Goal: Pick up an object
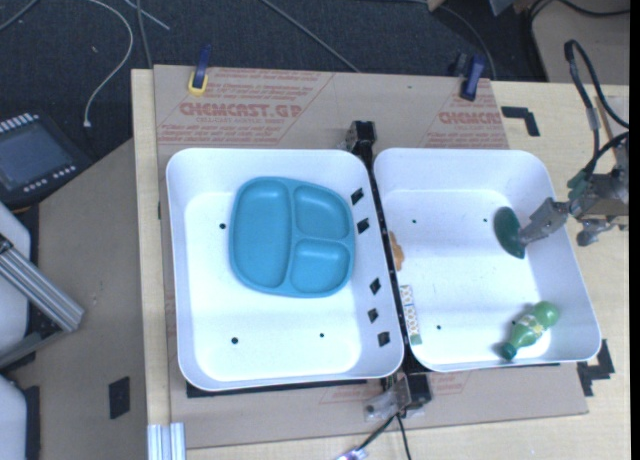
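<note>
Tool (548, 218) reaches over right bin (470, 173) rim toward dark green object (509, 232), likely its target; finger state unclear. Green bottle (527, 331) lies near the corner.

Right bin (450, 173) floor mostly open, green bottle (527, 330) near front corner, dark green object (509, 233) by right wall

Tan bench (150, 248) under two adjoining white bins (190, 278) (560, 278).
</note>
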Robot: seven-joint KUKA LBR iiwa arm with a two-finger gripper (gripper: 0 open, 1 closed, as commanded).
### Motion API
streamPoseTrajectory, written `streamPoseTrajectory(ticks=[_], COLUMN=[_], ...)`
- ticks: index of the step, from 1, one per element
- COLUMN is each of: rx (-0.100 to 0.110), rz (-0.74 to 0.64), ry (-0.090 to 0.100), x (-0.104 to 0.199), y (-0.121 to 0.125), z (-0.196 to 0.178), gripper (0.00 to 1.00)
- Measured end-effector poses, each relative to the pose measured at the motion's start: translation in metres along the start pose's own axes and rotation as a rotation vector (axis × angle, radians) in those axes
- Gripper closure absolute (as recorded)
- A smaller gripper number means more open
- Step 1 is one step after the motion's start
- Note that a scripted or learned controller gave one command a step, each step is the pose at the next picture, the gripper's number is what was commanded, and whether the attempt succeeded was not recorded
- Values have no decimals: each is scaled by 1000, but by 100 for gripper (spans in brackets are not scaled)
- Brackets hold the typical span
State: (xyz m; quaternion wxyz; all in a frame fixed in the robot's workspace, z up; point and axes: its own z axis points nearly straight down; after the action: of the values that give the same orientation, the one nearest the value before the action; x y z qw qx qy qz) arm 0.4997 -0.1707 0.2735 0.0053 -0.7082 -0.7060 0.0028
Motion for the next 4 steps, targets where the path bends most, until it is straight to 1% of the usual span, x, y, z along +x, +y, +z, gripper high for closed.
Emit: streamPoseTrajectory(ticks=[1, 2, 3, 4], rx=[-11, -6, -6, -6], rz=[-3, -3, -2, -3], ry=[-3, -1, -1, 0], x=[0, -7, -15, -15], y=[2, 4, 6, 13], z=[-5, 40, 88, 132], gripper=[0, 0, 0, 0])
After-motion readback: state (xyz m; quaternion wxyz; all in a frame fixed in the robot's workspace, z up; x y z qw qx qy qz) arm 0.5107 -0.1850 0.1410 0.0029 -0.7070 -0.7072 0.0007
